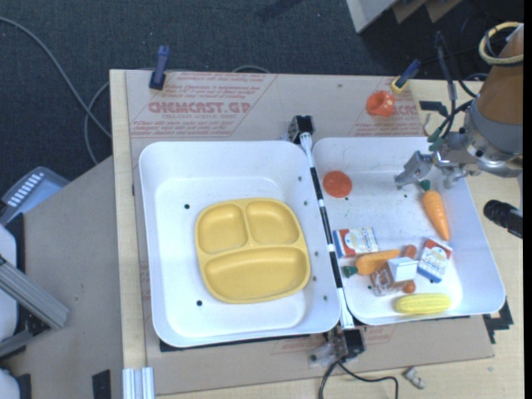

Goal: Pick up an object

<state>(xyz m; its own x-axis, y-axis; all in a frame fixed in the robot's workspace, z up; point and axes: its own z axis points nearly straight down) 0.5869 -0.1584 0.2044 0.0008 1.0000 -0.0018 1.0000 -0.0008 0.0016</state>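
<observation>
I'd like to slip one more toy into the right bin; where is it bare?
Bare floor lies between the tomato and the carrot, above the small cartons. The right bin is crowded along its near edge, around the corn cob.

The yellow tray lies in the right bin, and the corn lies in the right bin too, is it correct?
Not quite. The camera view shows the yellow tray in the left bin, not the right one. The corn does lie in the right bin.
</observation>
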